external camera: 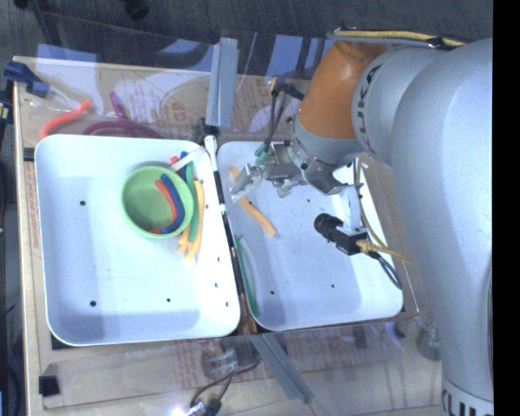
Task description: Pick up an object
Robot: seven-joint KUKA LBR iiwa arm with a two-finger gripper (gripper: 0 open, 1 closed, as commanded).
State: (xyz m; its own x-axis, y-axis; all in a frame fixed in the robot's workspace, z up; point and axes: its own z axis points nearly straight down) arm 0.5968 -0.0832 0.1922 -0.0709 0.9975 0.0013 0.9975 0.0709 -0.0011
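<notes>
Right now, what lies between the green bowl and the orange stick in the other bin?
In the camera view, between the green bowl and the orange stick lie yellow strips and the bins' adjoining rims.

Bowl (159, 201) in L bin (69, 258), stick (260, 217) in R bin (329, 306)

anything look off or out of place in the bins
Mostly tidy. In the left bin, the green bowl sits with several coloured sticks bunched in and beside it. In the right bin, an orange stick lies loose at a slant below the gripper, and a green strip rests along the left wall. Nothing looks spilled or broken.
</notes>
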